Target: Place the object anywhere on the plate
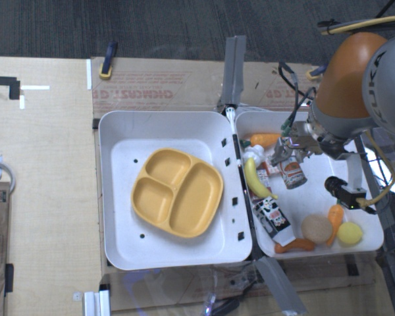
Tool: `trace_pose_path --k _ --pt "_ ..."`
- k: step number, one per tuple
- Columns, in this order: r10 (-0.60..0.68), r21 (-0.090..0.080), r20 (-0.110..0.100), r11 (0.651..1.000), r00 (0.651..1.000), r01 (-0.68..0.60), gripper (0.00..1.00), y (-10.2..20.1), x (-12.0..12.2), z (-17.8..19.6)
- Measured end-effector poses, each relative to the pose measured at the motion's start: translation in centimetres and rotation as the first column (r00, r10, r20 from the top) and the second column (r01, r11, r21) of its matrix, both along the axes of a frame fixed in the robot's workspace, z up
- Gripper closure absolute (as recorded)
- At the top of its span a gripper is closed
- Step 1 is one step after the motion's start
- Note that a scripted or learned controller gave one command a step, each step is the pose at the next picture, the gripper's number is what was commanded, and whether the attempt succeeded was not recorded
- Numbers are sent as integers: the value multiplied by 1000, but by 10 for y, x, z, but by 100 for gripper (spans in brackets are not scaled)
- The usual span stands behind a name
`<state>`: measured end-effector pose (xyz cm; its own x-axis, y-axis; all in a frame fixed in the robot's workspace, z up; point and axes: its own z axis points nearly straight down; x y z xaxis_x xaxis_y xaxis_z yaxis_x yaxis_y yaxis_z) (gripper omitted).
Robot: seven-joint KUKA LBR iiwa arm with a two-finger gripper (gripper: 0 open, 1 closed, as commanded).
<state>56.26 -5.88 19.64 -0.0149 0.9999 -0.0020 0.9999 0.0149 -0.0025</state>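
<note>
A small red-labelled can [293, 174], its writing unreadable, is seen gripped between the gripper [288, 155] fingers over the right bin [375, 239]. The yellow divided plate [178, 192] lies in the left bin [112, 176]. "KUKA" is partly read on the arm [365, 78].

Place: you are looking at a robot lab bench, not a home.
Bench: bare wood top [46, 176] with cardboard [158, 84] taped under two white bins [108, 196].
Machine: grey and orange arm [352, 78] with loose cables.
Floor: dark carpet [151, 12].
</note>
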Motion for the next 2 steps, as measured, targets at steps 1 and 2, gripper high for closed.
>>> trace_pose_path --k 1,2 --pt "-39 1 -1 999 999 39 100 84 -12 -6" --pt "189 1 -1 982 982 -189 100 131 -2 -6"
